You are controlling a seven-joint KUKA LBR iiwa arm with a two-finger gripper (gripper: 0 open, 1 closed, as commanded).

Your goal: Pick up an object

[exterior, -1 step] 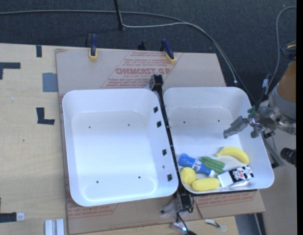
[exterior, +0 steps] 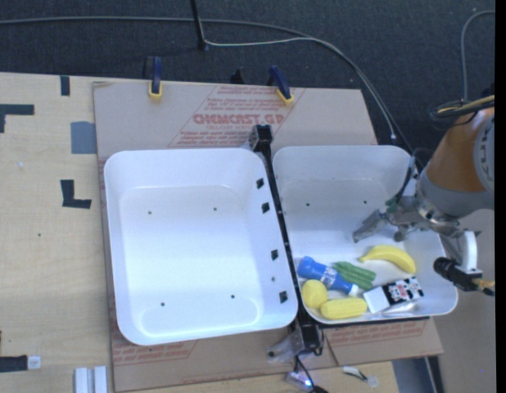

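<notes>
Lying far off to the pincer's left and taking up the most room, the left bin point(exterior: 187, 244), its white floor bare apart from a few small dark dots. Sitting directly beneath the pincer, the right bin point(exterior: 335, 178), joined to its neighbour along a seam studded with black clips point(exterior: 272, 219). Reaching in from the right and leaning over that bin's right rim, the grey arm point(exterior: 458, 178) with its orange band. Hanging over the bin floor at the arm's tip, the pincer point(exterior: 376, 229), grey fingers point(exterior: 366, 226) spreading apart and pointing left and downward, gripping nothing between them.

Lying just below and slightly right of the pincer, close to its tips yet not touching, the banana point(exterior: 390, 257), curving, yellow. Resting further below the pincer and a little left, the blue bottle point(exterior: 325, 273) with a white end, slanting across the floor. Leaning against that bottle on the side nearer the pincer, the green pod point(exterior: 356, 273), dark and ridged. Sitting lowest, near the bin's front wall and well below the pincer, the yellow corn cob point(exterior: 343, 308), touching a rounder yellow fruit point(exterior: 313, 293) at its left. Lying below and right of the pincer, beside the cob, the white box point(exterior: 394, 293) with black and red printing, tilting against the front right corner.
</notes>
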